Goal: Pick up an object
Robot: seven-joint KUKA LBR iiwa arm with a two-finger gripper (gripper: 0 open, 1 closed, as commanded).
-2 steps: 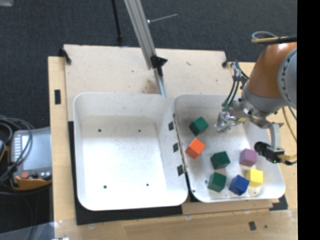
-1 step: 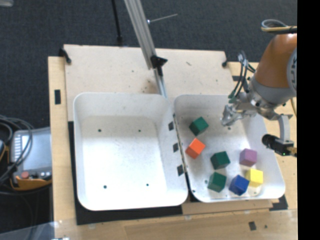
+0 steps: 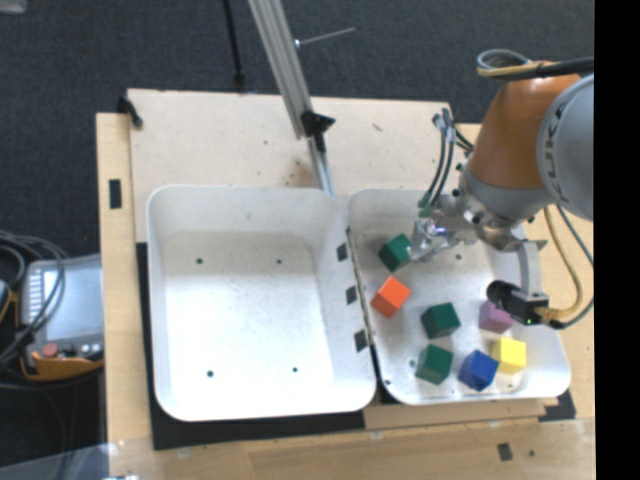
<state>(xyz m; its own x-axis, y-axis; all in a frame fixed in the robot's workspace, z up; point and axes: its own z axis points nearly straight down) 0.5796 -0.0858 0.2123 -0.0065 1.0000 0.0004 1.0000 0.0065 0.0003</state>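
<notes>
The right bin (image 3: 395, 396) holds several small cubes. A dark green cube (image 3: 395, 252) lies near its upper left, with an orange cube (image 3: 391, 295) just below it. My gripper (image 3: 432, 236) hangs low over the bin's upper middle, right beside the dark green cube on that cube's right. I see nothing held in it. Further down lie a second green cube (image 3: 440, 319), a third green cube (image 3: 434, 362), a blue cube (image 3: 478, 369), a yellow cube (image 3: 511, 353) and a purple cube (image 3: 494, 316).
The left bin (image 3: 250, 298) stands beside the right one, sharing a middle wall (image 3: 350, 288). A slanted metal rail (image 3: 285, 58) rises from behind the bins. Cables (image 3: 560, 268) hang off the arm near the right bin's right edge.
</notes>
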